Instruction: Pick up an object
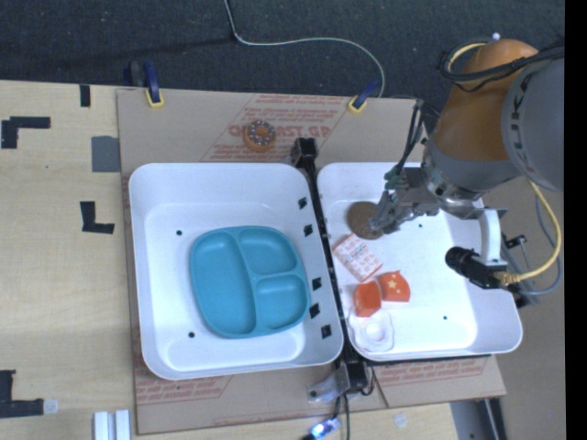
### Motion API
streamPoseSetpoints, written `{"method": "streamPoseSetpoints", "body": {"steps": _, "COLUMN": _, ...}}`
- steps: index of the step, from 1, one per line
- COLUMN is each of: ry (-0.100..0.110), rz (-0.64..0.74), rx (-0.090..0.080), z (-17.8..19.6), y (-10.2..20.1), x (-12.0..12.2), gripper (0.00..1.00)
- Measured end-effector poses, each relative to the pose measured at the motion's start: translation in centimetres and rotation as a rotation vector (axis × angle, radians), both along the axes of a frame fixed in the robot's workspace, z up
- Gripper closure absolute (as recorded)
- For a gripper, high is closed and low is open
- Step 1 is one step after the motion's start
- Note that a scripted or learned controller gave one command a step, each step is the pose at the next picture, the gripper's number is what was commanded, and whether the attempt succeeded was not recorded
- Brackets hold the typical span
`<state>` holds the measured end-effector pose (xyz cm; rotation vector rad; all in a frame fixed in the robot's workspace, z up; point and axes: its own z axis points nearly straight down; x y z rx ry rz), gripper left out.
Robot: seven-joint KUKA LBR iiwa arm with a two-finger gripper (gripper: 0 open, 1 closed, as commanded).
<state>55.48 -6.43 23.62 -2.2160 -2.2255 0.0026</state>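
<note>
White cup (374, 332) beside orange object (368, 298)

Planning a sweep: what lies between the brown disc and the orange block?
In the camera view, a red-patterned white packet lies between the brown disc and orange block.
</note>
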Motion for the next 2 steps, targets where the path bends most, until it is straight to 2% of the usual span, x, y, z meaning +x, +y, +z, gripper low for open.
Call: {"method": "streamPoseSetpoints", "body": {"steps": 2, "ry": 0.000, "rz": -0.001, "rx": 0.000, "z": -2.1, "y": 9.6, "x": 3.8, "gripper": 1.00}}
